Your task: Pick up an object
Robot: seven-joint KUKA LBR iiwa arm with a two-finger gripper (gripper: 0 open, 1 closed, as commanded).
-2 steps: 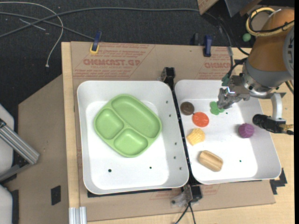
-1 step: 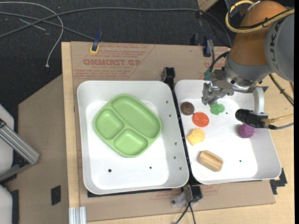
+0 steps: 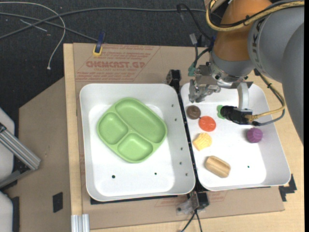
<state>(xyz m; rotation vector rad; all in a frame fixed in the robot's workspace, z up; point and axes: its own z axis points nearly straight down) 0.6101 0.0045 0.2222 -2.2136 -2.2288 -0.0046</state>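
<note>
Claw sits low over the back-left corner of the right bin. Can't tell its opening from this angle; nothing visible between the tips. Brown ball lies just beside and in front of the claw, on the bin floor. Arm reaches in from the right, orange band up top, wrist pointing down.

Right bin also has an orange round piece, a yellow piece, a tan bread roll, a purple ball and a green piece partly hidden by a black part.

Left bin holds a green divided plate, lying flat.
</note>
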